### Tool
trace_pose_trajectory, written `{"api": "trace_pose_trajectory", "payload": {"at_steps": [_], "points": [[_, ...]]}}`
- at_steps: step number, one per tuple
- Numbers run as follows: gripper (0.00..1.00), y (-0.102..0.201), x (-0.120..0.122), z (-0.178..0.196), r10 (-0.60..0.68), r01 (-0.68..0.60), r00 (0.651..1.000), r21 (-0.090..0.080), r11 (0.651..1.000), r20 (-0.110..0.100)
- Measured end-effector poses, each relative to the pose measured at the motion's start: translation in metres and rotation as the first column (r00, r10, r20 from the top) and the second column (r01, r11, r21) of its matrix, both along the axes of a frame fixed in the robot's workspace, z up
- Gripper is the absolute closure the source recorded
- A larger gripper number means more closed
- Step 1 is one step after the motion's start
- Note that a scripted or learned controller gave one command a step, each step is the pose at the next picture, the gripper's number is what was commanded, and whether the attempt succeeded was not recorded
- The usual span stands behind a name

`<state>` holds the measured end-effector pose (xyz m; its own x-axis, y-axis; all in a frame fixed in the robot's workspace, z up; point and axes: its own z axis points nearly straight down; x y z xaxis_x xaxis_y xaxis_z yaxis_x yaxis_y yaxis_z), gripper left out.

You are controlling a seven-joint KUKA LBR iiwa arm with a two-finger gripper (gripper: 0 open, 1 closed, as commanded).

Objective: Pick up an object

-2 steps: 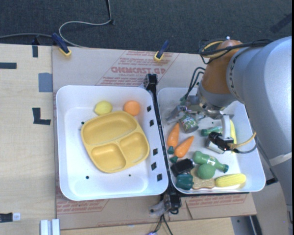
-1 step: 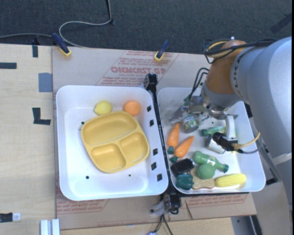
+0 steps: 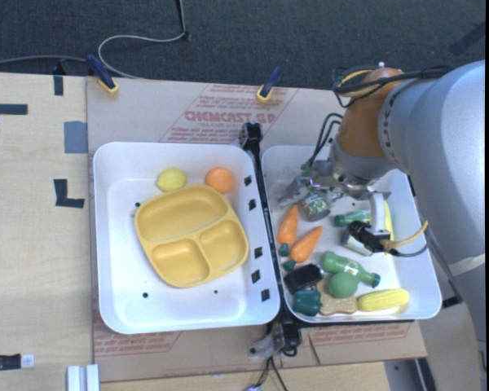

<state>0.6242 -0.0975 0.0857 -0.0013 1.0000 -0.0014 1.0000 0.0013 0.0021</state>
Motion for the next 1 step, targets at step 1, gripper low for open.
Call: {"api": "trace_pose_trajectory", "payload": {"at_steps": [1], "points": [[0.0,0.004,0.009,-0.0002,0.0,0.0,1.0,0.001,1.0,-0.001]]}}
